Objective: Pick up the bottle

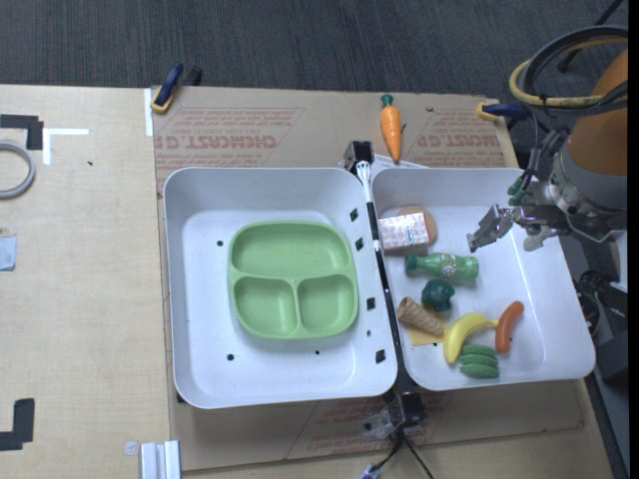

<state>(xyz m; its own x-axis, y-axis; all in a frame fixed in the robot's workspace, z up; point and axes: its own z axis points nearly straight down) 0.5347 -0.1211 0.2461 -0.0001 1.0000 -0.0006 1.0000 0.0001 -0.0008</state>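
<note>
Dark grey carpet (300, 18) runs across the top of the view, and below it sits the pale wooden bench (80, 297), with a sheet of brown printed cardboard (250, 133) laid over its middle. On that cardboard stand the two white bins, edge to edge. The left bin (195, 367) carries a light green divided plate (294, 279), three compartments, sitting flat near the centre. The right bin (554, 352) is the busy one, and the grey arm (594, 158) with its orange band comes in over its upper right corner. The gripper (486, 231) hangs above the bin's upper right area, apart from everything in it, nothing between its fingers; whether those fingers are spread or closed, I cannot tell from here.

Now the contents. The green bottle (442, 264) lies on its side about mid-bin, just below and left of the gripper. Above it, a packaged bread loaf (405, 231) against the left wall. Just beneath the bottle, a dark green broccoli (436, 293). Lower down: an ice cream cone (419, 316), a yellow banana (463, 332), a green vegetable (479, 361) and a red sausage (508, 325), all clustered close together. Outside the bins, a toy carrot (389, 126) rests on the cardboard by the top edge, and a blue clamp (167, 87) grips the cardboard's upper left corner.
</note>
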